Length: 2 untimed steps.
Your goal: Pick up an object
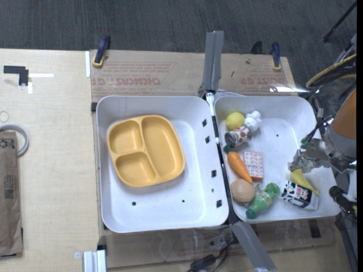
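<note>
The right bin (283,130) holds several small objects. A yellow lemon (235,120), a white toy (252,119) and a small can (237,136) lie at its far left. Closer to me are a carrot (239,166), an orange patterned box (253,164), a brown round item (243,191) and a green bottle (262,199). A yellow banana (302,181) and a black-and-white carton (297,195) rest at the near right. My gripper (303,161) hangs low over the bin's right side, just above the banana, partly hiding it.
The left bin (113,208) carries a yellow divided plate (146,150). A grey divider bar (213,61) runs between the bins. Cables and the arm's body (346,123) crowd the right edge. A brown bag (10,191) lies on the bench at far left.
</note>
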Each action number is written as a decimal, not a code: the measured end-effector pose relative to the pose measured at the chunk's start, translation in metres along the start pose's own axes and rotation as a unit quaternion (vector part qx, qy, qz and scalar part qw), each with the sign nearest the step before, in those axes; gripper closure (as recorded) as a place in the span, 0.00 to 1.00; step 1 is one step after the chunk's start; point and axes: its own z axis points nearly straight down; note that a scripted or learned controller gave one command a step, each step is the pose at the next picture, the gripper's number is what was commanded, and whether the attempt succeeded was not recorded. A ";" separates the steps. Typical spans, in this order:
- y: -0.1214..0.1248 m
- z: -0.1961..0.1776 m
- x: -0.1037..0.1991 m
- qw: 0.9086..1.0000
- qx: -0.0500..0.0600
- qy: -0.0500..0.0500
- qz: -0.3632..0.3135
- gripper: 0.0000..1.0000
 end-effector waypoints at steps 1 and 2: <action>0.013 0.008 0.009 0.996 0.000 -0.002 0.090 1.00; -0.004 -0.102 0.068 0.985 0.001 -0.002 0.170 1.00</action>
